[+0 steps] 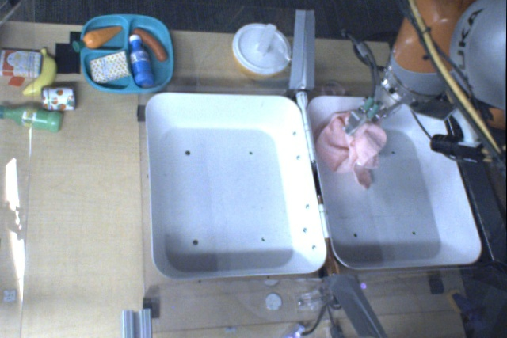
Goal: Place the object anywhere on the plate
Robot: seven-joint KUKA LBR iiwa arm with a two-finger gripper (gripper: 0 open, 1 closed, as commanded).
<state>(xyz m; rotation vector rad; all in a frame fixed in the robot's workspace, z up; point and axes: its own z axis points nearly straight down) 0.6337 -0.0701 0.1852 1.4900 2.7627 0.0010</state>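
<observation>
Left bin (230, 186) sits nearest; pink cloth (352, 148) in right bin (412, 210). My gripper (369, 114) touches the cloth's top edge; can't tell jaw state.

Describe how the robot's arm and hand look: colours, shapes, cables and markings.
The arm is bulky and rounded, with a grey shell bearing dark lettering and an orange band above the wrist. Thin dark cables run near the wrist. The hand is small, metallic and slender.
</observation>
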